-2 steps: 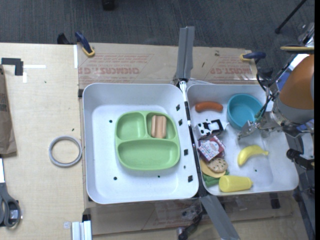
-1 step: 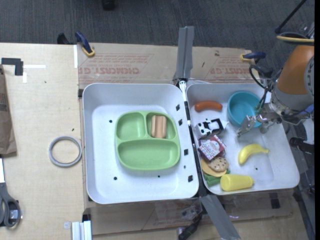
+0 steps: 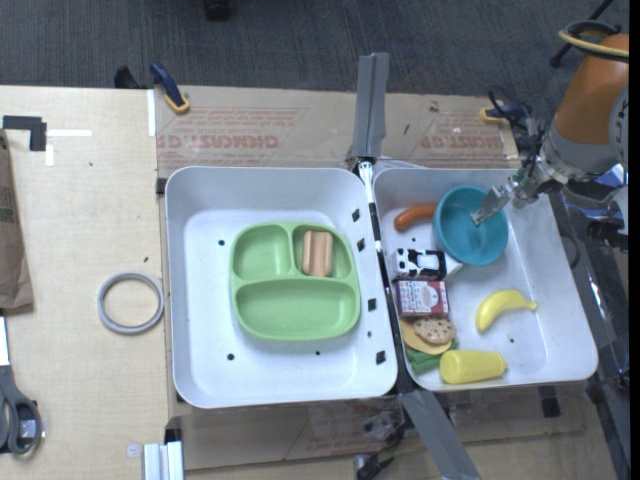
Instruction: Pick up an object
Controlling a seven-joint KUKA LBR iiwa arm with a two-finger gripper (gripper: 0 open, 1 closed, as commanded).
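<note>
The claw (image 3: pixel 492 206) hangs over the right bin (image 3: pixel 560 268), its tip above the far-right rim of the blue bowl (image 3: pixel 470 226), which sits toward the far side of that bin. Whether its jaws are spread or closed I cannot tell — the view is too small and slanted there, and nothing can be seen held in it.

The bowl looks like the target of this step. To take it well, I would judge the best grip to be one jaw inside the rim and one outside, pinching the wall, with a straight descent so the bowl is not pushed against the sausage (image 3: pixel 414 215) lying just to its left. A lift straight up should clear the bin wall.

The bowl stands upright, mouth facing up; being round, it has no real long axis, so any point of the rim serves.

Other candidates lie nearer in the same bin: a banana (image 3: pixel 504 307) with its long axis running left to right, slightly tilted, and a yellow cylinder (image 3: pixel 472 366) lying left to right near the bin's near edge.
</note>
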